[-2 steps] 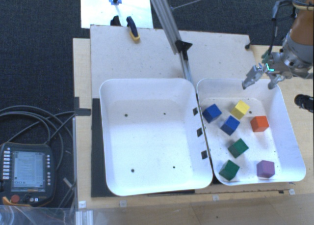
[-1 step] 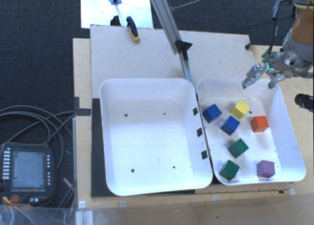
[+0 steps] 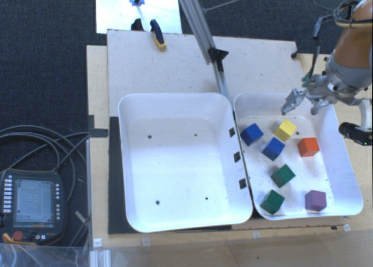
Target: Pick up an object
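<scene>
We scan the bench and find no text we can read anywhere. The handheld control pendant (image 3: 32, 206) at lower left has a lit screen, but whatever it displays is too small and blurred for us to make out. The blocks in the right bin (image 3: 344, 161) carry no letters or numbers that we can see, and the left bin (image 3: 175, 105) bears only small dark dots.

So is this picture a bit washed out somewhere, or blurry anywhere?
In the camera view the bright panel at the top is glared to near white; the left bin is evenly lit with soft shading along its walls; the cubes cast short, faint shadows; the gripper looks slightly soft, the blocks crisp.
</scene>
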